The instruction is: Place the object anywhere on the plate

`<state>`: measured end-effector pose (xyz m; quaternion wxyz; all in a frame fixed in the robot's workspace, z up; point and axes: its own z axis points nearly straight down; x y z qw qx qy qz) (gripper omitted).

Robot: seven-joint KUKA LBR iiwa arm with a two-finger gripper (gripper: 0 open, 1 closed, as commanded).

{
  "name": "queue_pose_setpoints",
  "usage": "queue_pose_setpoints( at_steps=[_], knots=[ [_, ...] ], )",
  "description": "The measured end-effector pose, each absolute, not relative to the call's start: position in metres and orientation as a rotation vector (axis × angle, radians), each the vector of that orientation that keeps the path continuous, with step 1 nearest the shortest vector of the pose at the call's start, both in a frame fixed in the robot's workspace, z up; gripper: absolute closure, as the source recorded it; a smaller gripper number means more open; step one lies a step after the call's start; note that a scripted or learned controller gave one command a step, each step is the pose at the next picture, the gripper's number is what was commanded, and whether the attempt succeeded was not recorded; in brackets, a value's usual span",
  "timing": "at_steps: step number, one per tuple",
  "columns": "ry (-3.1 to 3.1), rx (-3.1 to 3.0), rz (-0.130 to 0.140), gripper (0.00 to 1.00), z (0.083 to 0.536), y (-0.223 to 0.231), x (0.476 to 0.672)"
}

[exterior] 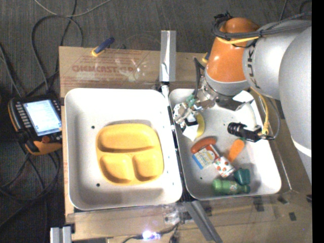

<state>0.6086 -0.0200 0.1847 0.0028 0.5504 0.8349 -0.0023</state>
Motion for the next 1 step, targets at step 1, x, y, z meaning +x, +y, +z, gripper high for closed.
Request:
queue_pose_setpoints(
  at_steps=[1],
  knots=[
    [2.706, 1.59, 0.003, 1.0, 0.1862, 0.0267, 0.5605]
  ],
)
